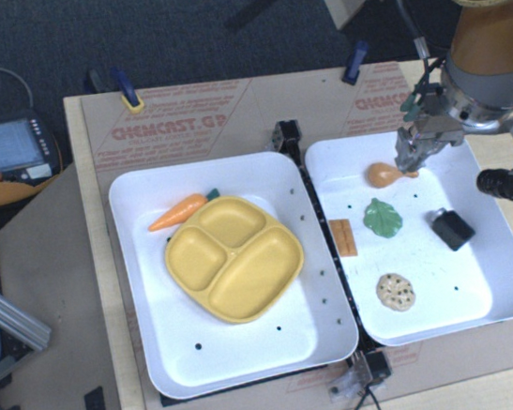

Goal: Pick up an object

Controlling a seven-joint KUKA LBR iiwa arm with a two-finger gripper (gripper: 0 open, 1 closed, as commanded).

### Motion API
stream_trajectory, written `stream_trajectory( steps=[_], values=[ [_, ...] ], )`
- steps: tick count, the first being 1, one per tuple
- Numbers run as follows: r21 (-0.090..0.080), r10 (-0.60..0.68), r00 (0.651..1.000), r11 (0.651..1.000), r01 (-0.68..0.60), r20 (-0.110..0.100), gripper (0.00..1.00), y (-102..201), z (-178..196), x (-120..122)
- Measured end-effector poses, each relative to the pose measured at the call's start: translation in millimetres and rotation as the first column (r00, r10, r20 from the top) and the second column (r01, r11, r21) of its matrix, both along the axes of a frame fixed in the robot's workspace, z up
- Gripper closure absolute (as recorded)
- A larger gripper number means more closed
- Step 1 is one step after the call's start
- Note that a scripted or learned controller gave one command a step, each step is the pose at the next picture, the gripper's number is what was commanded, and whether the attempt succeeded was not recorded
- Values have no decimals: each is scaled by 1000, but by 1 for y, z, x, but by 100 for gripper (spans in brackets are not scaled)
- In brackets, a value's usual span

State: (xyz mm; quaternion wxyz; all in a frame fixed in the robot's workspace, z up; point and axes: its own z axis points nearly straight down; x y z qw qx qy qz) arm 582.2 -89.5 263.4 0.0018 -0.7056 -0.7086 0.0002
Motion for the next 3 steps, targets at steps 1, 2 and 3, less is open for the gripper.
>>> stream_trajectory(
  steps=[1,2,3],
  values=[
    [0,1,1000,1000,-1,0,100,50,-12,-9],
    [0,2,1000,1000,-2,-2,100,108,-23,-31],
    [0,0,1000,1000,0,-3,100,152,-40,-53]
  ],
)
